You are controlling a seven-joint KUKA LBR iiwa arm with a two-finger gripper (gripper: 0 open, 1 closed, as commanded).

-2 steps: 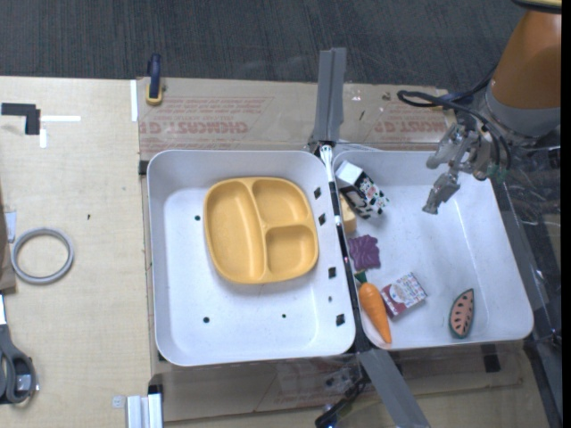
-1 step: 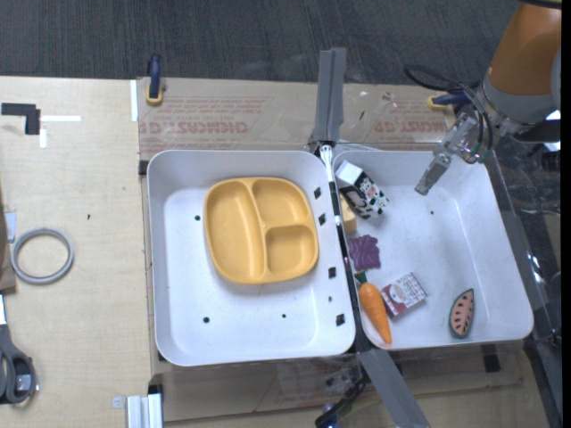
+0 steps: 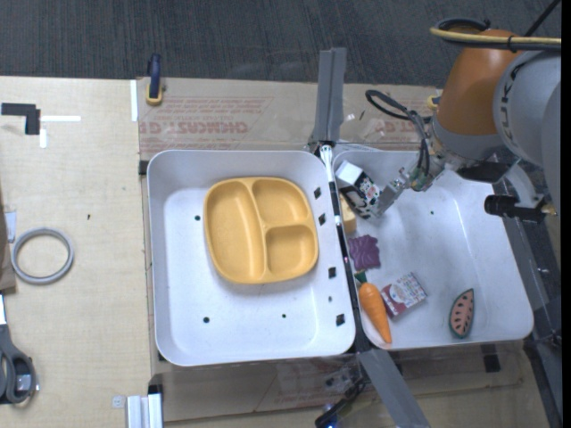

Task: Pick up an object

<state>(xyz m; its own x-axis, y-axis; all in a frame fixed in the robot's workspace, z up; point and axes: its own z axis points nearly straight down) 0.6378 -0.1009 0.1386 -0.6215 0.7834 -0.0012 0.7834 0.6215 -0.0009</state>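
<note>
Objects for picking, right bin (image 3: 500, 266): five or so small items, mostly gathered along its left wall. Listed from the far end: a black-and-white patterned carton-like item (image 3: 357, 185) in the far-left corner, with a small yellow block (image 3: 347, 221) just beside it toward the near side; a purple leafy piece (image 3: 364, 252) next; an orange carrot (image 3: 375, 310) lying near the front-left corner, green tip pointing away from the front; a small red-and-white packet (image 3: 403, 294) just right of the carrot; a watermelon slice (image 3: 461, 313) near the front-right corner, well apart from the others.

Left bin (image 3: 169, 319): one yellow divided plate (image 3: 261, 230), three compartments, lying flat near the middle.

Gripper (image 3: 385, 199): lowered into the far-left part of the right bin, its tip touching or just beside the patterned item (which of the two cannot be told). Whether its fingers stand open or closed cannot be told.

Bench, left of the bins: a grey ring (image 3: 40, 255) and scissors (image 3: 16, 374) at the edge.
</note>
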